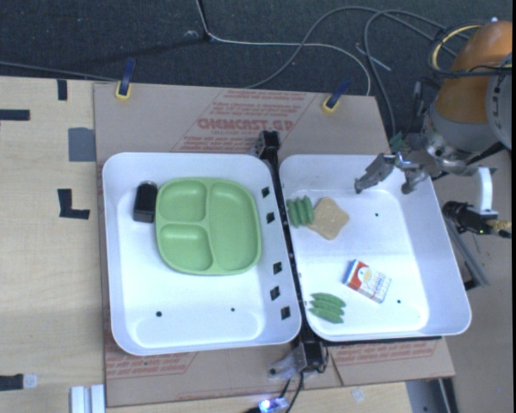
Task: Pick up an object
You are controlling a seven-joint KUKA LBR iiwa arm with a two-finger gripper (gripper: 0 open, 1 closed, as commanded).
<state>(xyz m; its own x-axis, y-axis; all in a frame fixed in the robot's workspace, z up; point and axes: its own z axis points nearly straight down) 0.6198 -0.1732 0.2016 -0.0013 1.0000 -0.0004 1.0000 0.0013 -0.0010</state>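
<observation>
Nothing picked yet, by the look of it: no object between the fingers (387,175), spread apart and poised over the upper part of the right bin (430,312). Nearest candidate the tan bread slice (329,218), just left of and below the fingers, lying flat on the bin floor and touching the green pea pod (300,212) on its far side. Further down from the fingers, the small red-and-white box (366,280), flat and apart from its neighbours, probably the easier grab for that reason. Lower still, a second green pod (327,307) near the bottom wall. Well to the left of the fingers, in the left bin (120,256), a green divided plate (209,226) with a black block (145,201) just beside its far edge. Both bins side by side on the bench (34,256).
</observation>
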